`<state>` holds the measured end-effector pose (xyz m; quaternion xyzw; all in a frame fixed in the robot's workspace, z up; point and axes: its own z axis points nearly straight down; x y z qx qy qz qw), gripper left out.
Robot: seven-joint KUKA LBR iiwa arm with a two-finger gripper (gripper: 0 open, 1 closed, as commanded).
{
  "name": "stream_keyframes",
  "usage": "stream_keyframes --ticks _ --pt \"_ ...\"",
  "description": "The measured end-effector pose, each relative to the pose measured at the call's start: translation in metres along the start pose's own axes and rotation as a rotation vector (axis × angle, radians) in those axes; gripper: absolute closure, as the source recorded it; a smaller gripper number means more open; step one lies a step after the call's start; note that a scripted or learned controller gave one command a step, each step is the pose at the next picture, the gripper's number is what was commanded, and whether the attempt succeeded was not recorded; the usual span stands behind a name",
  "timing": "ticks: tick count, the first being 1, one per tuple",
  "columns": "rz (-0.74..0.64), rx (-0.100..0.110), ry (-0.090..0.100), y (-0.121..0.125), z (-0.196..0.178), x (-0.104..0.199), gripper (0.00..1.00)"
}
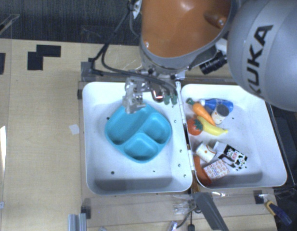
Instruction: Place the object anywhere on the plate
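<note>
A pale wooden bench (37,143) is seen bearing two shallow white bins. Above the centre of the frame, the gripper (134,100) hangs over the upper edge of the blue plate (138,131) in the left bin (95,172); whether it is open or closed cannot be told, and no object is made out in it. The plate is glossy, moulded plastic, divided into compartments. The right bin (268,172) holds a carrot (202,110), a banana (213,128) and small boxes. An empty release could be made, or the raised plate rim struck.

Wooden bench (37,143); two white bins (95,177) side by side
</note>
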<state>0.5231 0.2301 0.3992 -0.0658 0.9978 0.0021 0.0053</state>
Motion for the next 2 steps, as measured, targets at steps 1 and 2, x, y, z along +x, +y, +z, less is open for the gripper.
stream_keyframes --ticks 1,2 --pt "0.000 0.000 0.000 0.000 0.000 0.000 0.00" --pt "-0.002 -0.003 -0.009 0.001 -0.012 -0.002 1.00"
